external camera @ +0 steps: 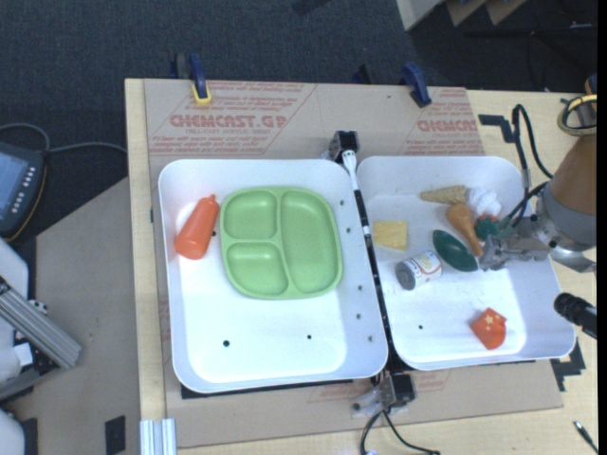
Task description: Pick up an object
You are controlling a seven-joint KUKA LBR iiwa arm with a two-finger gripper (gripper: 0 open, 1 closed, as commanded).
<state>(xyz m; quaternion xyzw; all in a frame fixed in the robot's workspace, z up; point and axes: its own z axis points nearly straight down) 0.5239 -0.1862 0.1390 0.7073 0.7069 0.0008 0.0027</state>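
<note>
Low at the frame's right, metal gripper [495,250] over the right bin [531,344], beside a glossy dark-green spoon-shaped piece [455,251]; jaw state impossible to tell. Nearby: orange carrot [463,221], small cylindrical can [419,270], yellow square block [390,234], red lumpy piece [489,328]. Left bin [256,349]: smooth green divided plate [282,241], orange bottle [196,227].
</note>
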